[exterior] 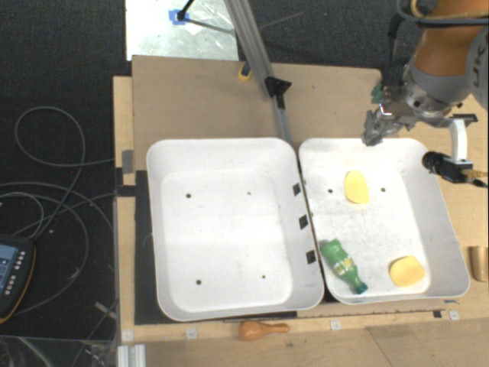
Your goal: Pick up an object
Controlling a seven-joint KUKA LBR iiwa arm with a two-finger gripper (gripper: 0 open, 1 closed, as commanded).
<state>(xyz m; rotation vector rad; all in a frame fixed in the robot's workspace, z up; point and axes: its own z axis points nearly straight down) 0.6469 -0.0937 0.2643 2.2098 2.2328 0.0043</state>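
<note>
The right bin (428, 205) holds three things. A yellow oval piece (356, 187) lies near its middle, a green bottle (343, 265) lies near the front left, and a yellow round piece (406, 271) sits at the front right. My gripper (374, 134) hangs over the bin's far rim, above and behind the yellow oval piece. Nothing shows between its fingertips.
The left bin (164, 205) stands beside the right one, with black clips along the shared edge. A grey pole (256, 48) slants across the back of the bench. An orange-brown pear-shaped thing (262, 329) lies on the bench in front of the bins.
</note>
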